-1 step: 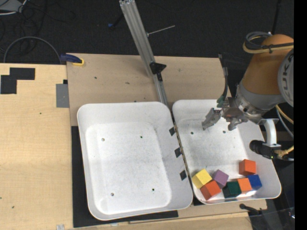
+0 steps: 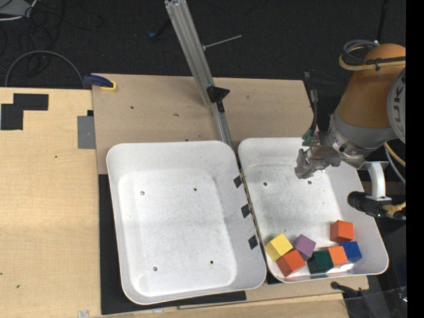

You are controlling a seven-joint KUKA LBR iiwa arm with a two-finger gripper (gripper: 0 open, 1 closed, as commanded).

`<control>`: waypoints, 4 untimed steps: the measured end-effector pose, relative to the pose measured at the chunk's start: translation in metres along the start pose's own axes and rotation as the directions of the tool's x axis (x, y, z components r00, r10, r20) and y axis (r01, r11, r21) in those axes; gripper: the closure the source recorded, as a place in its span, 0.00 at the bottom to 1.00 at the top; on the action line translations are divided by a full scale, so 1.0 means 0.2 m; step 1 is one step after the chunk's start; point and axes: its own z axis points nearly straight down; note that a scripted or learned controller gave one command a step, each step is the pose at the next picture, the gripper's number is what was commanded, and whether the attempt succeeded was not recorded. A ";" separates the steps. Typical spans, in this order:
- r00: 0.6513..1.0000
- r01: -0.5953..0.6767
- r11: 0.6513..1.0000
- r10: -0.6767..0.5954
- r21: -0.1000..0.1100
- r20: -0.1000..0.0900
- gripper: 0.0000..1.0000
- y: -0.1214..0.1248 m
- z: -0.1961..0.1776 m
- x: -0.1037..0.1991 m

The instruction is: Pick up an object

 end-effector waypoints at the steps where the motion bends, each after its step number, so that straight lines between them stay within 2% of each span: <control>1: 1.000 0.016 1.000 -0.016 0.000 0.002 1.00 -0.19 -0.54 0.30; 2: 1.000 0.021 1.000 -0.021 -0.006 -0.001 1.00 -0.20 -0.80 0.68; 3: 1.000 0.014 1.000 -0.014 0.003 0.002 1.00 -0.26 -0.68 0.70; 4: 1.000 0.017 1.000 -0.017 -0.002 0.000 1.00 -0.22 -0.75 0.97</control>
